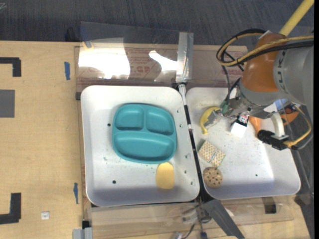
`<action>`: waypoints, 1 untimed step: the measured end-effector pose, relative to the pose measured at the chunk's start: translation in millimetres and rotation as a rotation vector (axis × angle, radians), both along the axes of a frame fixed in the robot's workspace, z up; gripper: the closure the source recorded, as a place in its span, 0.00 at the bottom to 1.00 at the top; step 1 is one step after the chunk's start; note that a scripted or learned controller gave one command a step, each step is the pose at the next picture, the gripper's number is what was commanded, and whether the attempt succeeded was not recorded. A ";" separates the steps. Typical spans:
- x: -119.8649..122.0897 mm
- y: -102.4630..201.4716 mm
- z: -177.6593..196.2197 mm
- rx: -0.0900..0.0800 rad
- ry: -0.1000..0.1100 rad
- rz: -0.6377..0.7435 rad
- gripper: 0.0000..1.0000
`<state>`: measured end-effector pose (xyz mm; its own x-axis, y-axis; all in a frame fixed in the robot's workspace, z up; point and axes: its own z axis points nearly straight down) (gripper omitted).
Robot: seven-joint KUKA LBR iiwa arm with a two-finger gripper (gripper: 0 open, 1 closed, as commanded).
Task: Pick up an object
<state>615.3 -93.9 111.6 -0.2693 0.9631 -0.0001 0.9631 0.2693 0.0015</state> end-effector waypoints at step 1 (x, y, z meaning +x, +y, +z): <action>-15.4 -54.8 5.2 0.013 0.000 -0.054 0.00</action>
<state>600.0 -148.7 116.8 -0.2171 0.9761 0.0122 0.9761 0.2171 0.0051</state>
